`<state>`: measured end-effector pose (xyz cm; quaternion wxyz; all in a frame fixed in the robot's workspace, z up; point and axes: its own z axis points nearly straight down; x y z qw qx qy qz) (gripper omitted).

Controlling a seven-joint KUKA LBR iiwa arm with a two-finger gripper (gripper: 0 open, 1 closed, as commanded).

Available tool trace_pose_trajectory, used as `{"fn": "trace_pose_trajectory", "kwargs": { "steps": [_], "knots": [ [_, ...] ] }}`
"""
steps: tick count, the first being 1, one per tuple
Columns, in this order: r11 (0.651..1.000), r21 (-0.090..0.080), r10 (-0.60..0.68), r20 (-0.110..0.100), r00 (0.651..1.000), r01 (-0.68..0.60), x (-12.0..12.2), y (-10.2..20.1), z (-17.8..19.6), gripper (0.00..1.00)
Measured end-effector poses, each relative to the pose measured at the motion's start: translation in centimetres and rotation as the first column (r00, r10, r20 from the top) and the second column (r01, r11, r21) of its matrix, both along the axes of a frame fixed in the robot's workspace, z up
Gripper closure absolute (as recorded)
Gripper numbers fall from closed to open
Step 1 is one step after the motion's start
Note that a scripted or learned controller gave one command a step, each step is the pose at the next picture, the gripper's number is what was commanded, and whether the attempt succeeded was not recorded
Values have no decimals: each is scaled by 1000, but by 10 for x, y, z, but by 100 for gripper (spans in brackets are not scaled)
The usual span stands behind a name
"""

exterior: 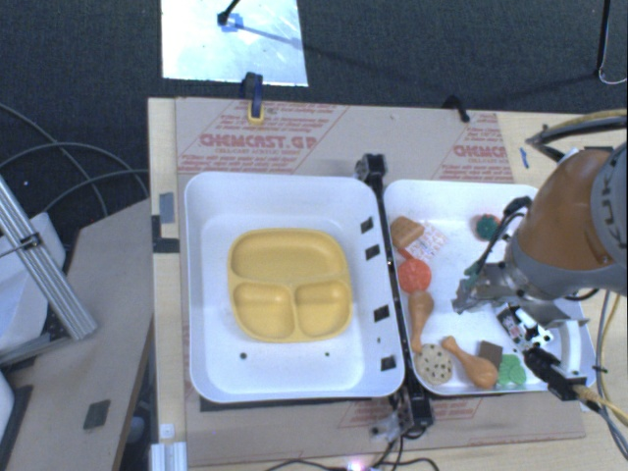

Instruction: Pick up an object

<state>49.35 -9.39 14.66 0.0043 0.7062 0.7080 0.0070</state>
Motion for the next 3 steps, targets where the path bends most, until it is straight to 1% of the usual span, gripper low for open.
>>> {"fn": "trace_pose_trajectory", "kwargs": {
  "steps": [1, 2, 3],
  "knots": [
    [1000, 1, 1, 3, 1000, -1, 1, 0, 10, 100],
    [1000, 0, 10, -11, 1000, -10, 6, 76, 44, 100],
    [1000, -1, 7, -13, 1000, -7, -6, 120, 61, 100]
  ]
}}
